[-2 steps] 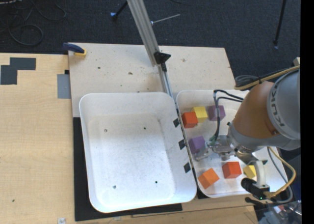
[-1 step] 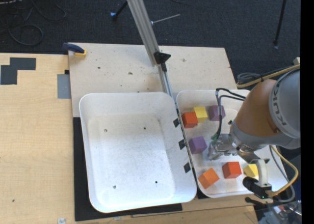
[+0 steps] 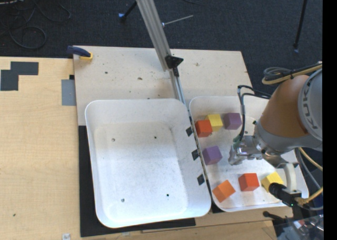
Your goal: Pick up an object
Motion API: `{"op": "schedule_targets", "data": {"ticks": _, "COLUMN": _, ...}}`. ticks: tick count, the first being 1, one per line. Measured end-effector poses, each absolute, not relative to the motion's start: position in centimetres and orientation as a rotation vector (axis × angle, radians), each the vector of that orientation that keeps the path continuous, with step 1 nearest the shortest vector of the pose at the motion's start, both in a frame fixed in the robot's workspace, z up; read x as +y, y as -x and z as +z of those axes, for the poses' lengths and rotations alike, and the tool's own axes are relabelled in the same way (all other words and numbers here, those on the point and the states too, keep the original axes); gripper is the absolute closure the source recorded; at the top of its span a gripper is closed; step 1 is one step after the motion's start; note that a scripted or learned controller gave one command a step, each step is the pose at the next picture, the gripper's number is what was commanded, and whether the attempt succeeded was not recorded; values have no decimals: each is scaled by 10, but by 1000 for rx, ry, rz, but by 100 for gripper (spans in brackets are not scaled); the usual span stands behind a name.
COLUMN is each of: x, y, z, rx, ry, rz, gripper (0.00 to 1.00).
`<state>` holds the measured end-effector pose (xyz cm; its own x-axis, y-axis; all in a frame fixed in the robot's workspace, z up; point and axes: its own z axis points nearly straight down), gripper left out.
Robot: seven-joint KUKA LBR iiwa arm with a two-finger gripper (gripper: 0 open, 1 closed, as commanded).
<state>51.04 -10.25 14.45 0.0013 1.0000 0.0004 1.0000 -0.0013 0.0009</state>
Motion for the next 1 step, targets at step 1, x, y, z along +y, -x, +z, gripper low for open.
{"op": "schedule_targets", "data": {"ticks": 1, "x": -94, "y": -511, "z": 201, "rx": 2222, "ry": -2218, "rz": 4, "gripper": 100}}
